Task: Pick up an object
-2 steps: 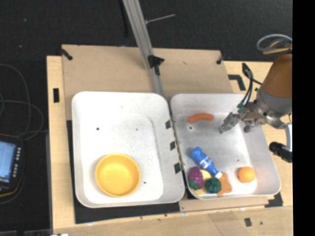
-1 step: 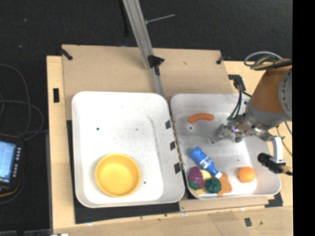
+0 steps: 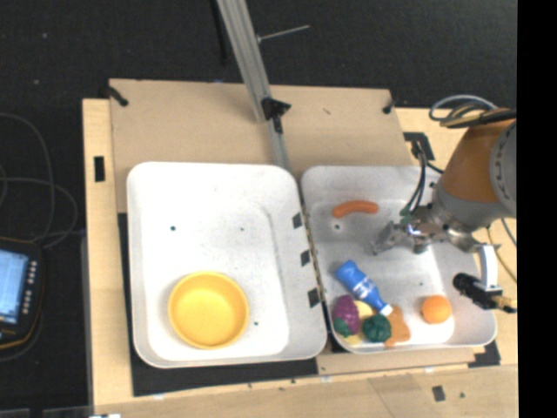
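The right bin (image 3: 348, 181) holds an orange sausage-shaped piece (image 3: 355, 208) near its back, a blue bottle (image 3: 362, 287) lying at a slant, a purple piece (image 3: 345, 309), a green piece (image 3: 376, 328), a small orange piece (image 3: 399, 325) beside them and an orange ball (image 3: 435, 309) at the front right. My gripper (image 3: 392, 237) hangs over the middle of this bin, right of the sausage and above the bottle. Nothing shows between its fingers. A yellow bowl (image 3: 208, 308) sits in the left bin (image 3: 209, 198) at its front.
A slanted metal pole (image 3: 248, 50) runs from the top of the view down to the gap between the bins. The grey arm with its orange band (image 3: 474, 168) reaches in over the right bin's back right corner. A tablet (image 3: 13, 286) lies at the far left.
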`<state>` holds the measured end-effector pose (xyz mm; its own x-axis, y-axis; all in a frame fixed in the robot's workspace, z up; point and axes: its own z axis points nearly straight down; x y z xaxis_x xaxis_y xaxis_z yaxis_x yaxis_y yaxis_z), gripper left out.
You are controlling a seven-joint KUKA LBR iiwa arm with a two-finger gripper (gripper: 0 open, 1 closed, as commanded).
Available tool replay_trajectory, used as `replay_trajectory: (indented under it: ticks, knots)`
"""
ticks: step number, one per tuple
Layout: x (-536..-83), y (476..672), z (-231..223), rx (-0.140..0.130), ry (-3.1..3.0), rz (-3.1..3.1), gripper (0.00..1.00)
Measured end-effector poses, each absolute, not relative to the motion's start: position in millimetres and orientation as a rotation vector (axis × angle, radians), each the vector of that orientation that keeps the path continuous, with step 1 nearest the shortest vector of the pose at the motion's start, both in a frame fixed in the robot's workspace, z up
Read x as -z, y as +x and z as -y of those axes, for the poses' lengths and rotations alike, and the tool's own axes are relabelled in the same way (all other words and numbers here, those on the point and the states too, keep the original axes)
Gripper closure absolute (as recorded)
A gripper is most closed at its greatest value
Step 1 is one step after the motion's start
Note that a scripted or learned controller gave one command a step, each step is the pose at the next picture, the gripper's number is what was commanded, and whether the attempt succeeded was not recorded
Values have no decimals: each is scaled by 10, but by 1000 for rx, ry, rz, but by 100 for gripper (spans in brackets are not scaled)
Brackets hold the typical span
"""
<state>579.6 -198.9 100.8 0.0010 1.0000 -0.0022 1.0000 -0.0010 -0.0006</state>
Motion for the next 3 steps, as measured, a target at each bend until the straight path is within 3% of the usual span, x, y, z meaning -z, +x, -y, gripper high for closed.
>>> replay_trajectory:
  ticks: [1,3]
  knots:
    - [-1126,5805,2000,-1,2222,-2215,100]
    - [-2086,5740,2047,-4,2217,-2216,100]
